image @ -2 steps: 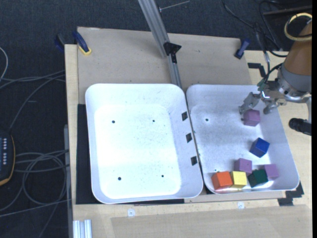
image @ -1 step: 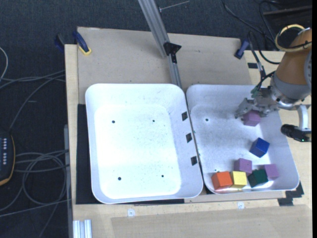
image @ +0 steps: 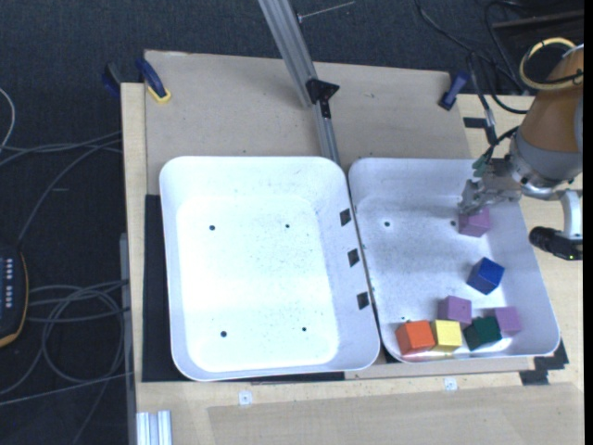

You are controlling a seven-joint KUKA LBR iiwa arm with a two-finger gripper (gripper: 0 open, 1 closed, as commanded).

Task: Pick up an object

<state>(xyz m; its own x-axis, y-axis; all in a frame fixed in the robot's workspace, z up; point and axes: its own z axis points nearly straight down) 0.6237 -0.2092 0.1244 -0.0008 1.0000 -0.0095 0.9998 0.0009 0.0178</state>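
**benchwatcher:** Biggest thing first: the wooden bench [image: 232, 109] carries two white bins. The left bin [image: 185, 193] has just a few dark dots on its floor. The right bin [image: 408, 193] has all the blocks. A grey metal pole [image: 292, 44] slants in from the top and ends at the gap between the bins.

**gripnerd:** And the arm [image: 551, 128]?

**benchwatcher:** It comes in from the right, orange band visible, with the gripper [image: 479, 204] down over the upper right part of the right bin. A pale purple block [image: 474, 222] sits right under the fingertips, touching or nearly so. Can't tell how far apart the fingers are, or whether they've got it.

**gripnerd:** The rest?

**benchwatcher:** A blue block [image: 485, 275] sits alone mid-bin. Along the near edge, clustered: orange block [image: 416, 336], yellow block [image: 447, 334], green block [image: 482, 332], plus two purple blocks [image: 456, 308] just behind.
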